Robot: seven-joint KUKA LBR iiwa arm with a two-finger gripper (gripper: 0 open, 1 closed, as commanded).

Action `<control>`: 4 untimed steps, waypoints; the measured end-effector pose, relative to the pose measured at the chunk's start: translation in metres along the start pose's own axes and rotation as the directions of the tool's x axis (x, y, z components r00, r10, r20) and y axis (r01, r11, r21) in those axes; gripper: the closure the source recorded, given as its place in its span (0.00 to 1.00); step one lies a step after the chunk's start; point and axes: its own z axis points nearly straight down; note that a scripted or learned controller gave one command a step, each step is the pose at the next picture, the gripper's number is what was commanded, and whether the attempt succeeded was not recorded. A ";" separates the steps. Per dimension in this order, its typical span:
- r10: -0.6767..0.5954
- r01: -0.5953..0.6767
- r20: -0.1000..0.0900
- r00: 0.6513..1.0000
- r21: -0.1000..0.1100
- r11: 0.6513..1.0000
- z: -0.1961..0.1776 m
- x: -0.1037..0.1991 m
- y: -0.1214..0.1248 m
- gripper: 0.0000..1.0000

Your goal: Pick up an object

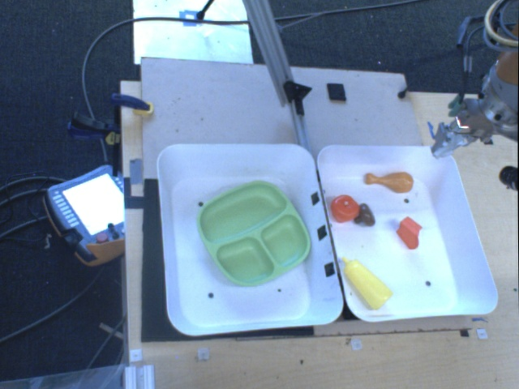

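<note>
White bins — two; right one holds five small objects, left one green tray; gripper — grip unclear.

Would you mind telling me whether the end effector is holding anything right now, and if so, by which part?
Nothing is held. The end effector hangs over the right bin's far right corner, apart from the toys lying in it.

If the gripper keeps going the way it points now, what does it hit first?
Probably the right bin's upper right rim: the gripper hangs just outside that corner, pointing down-left. The chicken drumstick lies further along; depth unclear.
</note>
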 end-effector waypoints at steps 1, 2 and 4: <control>-0.004 0.005 -0.003 1.000 0.006 1.000 0.008 0.051 -0.013 1.00; -0.004 0.004 -0.002 1.000 0.005 1.000 0.010 0.095 -0.020 1.00; -0.007 0.007 -0.004 1.000 0.006 1.000 0.018 0.204 -0.022 1.00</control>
